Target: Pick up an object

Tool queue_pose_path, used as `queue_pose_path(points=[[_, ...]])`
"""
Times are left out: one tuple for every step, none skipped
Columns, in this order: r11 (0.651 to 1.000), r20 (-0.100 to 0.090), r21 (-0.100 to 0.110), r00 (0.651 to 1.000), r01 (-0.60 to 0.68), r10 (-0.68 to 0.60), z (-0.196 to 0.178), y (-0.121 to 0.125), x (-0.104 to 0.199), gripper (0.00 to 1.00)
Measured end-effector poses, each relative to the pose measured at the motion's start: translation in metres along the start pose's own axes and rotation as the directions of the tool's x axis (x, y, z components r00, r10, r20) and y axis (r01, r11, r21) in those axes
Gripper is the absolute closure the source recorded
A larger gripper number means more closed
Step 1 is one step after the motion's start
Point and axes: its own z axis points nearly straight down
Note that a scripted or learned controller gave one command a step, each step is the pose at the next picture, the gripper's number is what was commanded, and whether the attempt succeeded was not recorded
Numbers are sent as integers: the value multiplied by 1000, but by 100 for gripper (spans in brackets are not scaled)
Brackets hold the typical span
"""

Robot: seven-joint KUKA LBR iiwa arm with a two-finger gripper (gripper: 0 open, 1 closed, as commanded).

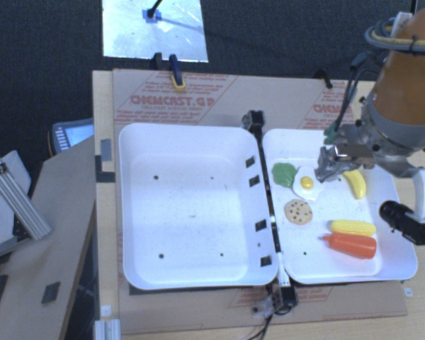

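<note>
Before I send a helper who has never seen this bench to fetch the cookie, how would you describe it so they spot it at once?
Start at the right bin, the one with toy food in it. On its left side, near the divider, the cookie lies just below the fried egg. It is the only flat, round, tan piece with dark specks; the corn and carrot to its right are long and brightly coloured.

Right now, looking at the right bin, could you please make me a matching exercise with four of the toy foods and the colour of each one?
Things:
1. fried egg
2. cookie
3. carrot
4. leaf

Colours:
A. green
B. orange
C. white with a yellow middle
D. tan with dark spots

Pairs: 1-C, 2-D, 3-B, 4-A
</note>
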Motion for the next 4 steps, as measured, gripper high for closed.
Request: queue_pose_path(points=[[1000,-6,-9,1000,17,-17,-80,0,59,100],[1000,-5,-4,1000,14,-14,-120,-1,92,100],[1000,-1,9,1000,2,-2,-29,-1,27,100],[1000,-6,-5,1000,18,-18,-91,-1,99,100]])
